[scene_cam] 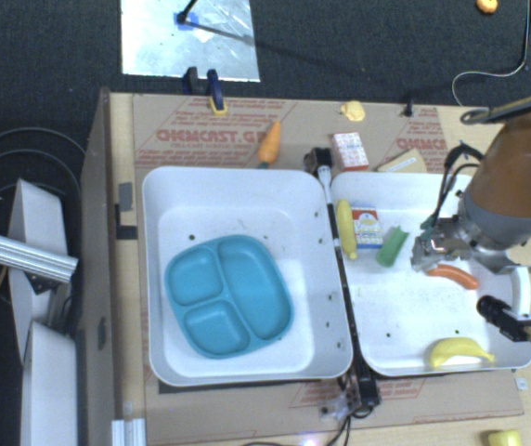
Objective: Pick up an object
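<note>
Here we see the gripper (433, 249) low in the right bin (405, 189), just above an orange sausage-shaped toy (453, 275); we cannot tell its finger state, so we should centre over the toy before closing.

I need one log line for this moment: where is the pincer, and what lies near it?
pincer: over right bin | nearest: orange sausage, just beside | also there: green block, banana | grasp: not visible
</note>
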